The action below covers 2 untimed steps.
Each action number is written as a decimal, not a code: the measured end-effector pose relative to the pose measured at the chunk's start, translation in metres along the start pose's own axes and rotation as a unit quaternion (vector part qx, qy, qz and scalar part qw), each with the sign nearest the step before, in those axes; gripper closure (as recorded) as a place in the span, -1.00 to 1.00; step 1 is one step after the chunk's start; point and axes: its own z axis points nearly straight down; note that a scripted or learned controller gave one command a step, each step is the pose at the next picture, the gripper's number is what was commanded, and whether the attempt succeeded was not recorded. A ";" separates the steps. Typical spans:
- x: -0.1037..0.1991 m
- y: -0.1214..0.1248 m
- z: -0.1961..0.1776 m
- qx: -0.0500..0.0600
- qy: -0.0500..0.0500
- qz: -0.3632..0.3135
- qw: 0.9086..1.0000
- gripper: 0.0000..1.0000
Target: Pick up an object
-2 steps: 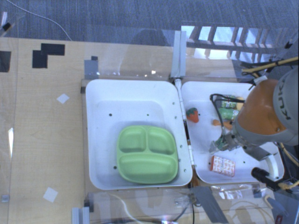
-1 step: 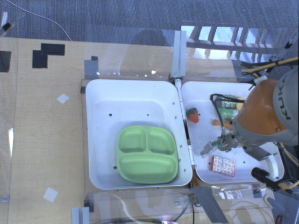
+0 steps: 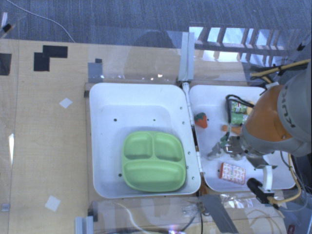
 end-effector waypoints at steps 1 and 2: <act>0.003 -0.001 -0.001 0.001 -0.001 -0.159 0.987 -1.00; -0.005 0.001 0.000 -0.001 0.000 0.015 1.000 -1.00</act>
